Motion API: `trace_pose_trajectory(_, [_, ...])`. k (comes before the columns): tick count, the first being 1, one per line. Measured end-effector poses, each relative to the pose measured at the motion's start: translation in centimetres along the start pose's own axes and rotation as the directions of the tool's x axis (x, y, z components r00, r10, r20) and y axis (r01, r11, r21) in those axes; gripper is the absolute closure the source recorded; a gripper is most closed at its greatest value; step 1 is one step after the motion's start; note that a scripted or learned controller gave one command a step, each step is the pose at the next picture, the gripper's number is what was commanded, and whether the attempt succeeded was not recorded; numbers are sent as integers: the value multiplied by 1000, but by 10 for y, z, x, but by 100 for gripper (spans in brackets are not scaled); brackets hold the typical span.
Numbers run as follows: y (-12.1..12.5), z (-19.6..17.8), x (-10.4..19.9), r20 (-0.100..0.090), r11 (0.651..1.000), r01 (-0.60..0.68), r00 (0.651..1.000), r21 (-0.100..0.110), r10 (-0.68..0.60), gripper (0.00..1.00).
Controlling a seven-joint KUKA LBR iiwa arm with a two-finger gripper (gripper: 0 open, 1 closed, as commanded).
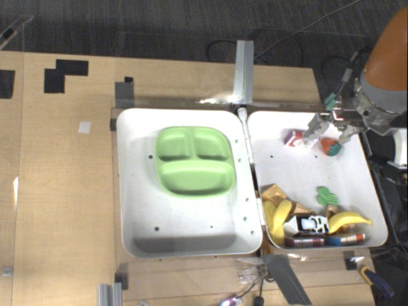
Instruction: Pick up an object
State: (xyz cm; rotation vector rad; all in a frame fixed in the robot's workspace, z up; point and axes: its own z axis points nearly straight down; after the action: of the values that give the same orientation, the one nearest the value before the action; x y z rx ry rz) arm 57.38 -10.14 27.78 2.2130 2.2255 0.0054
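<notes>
My gripper point(327, 134) hangs over the far part of the right bin point(363, 171), with its two pale fingers point(314, 131) spread apart, so it is open. A small orange-red object point(329, 147) lies on the bin floor just below and between the fingertips, close to the right finger; nothing is clamped. A red and white packet point(292, 138) lies just left of the left finger. Nearer the front of the bin are a small green piece point(327, 196), two yellow bananas point(276, 214) point(348, 220), a black and white pack point(312, 224) and a red marker point(324, 240).
The left bin point(137, 222) holds a green divided plate point(193, 160). A metal post point(244, 69) rises behind the ridge between the bins. The arm's grey and orange wrist point(386, 75) comes in from the upper right. Cables lie at the right edge.
</notes>
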Motion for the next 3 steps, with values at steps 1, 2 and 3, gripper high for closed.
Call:
trace_pose_trajectory(1, [-7, 82, -56, 1, 1000, 8, 1000, 1, -8, 0])
trace_pose_trajectory(2, [84, 176, -40, 3, 999, -40, 999, -17, 40, 0])
trace_pose_trajectory(3, [96, 31, -31, 1, 988, -152, 988, -4, 152, 0])
